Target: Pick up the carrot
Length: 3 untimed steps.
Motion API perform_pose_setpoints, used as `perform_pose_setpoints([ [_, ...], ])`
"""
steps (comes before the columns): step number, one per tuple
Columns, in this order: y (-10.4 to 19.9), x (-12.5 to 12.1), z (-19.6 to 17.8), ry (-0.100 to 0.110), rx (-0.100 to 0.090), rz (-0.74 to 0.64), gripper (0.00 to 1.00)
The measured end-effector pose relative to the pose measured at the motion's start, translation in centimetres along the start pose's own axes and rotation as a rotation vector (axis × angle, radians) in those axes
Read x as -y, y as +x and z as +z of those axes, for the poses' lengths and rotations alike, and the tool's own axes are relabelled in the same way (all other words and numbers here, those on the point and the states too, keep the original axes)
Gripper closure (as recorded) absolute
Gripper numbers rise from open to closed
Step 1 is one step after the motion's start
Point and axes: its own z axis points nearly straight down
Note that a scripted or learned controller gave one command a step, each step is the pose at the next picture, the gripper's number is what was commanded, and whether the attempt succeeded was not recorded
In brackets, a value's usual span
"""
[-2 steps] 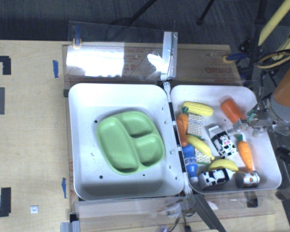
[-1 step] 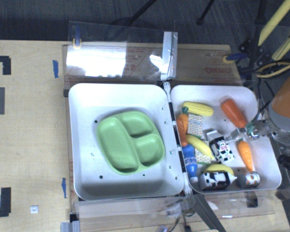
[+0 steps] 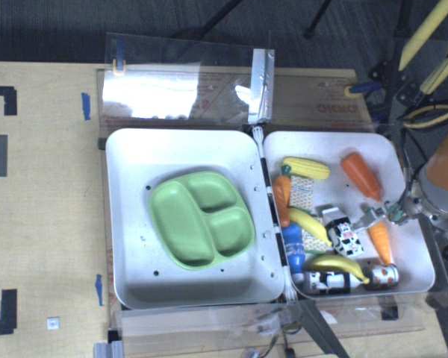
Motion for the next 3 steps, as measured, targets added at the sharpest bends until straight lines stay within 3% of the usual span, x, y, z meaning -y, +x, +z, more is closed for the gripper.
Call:
perform_pose_setpoints([
  [1, 0.0, 1.4, -0.1, 0.003, 0.004, -0.16, 0.0],
  [2, -0.3, 1.7, -0.8, 0.009, 0.008, -0.155, 1.0],
  [3, 0.6, 2.6, 0.9, 0.031, -0.003, -0.2, 1.0],
])
